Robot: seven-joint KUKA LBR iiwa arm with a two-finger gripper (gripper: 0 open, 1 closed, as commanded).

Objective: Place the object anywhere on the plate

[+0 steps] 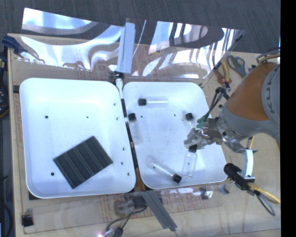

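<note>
**Across the divider: plate at lower left, vials under the arm at right**

At lower left of the frame, in the left bin (64, 98), you have the plate (83, 162), a dark ribbed slab lying flat and skewed, its long axis running from lower left up to upper right. Moving right past the divider, the right bin (163, 127) holds several clear vials with black caps. One vial (153, 101) lies near the top, long axis level, cap pointing left. Another vial (165, 172) lies near the bottom edge, slanting down to the right, cap at the lower right end. A third vial (189, 163) stands almost vertical in the frame, directly below the gripper (195, 139). That third one is the nearest to the jaws, and its long axis points up toward them. Whether the jaws are spread or pressed together you cannot tell; no vial shows between them. From there, the plate lies well away to the left and slightly down, across the whole right bin.
</note>
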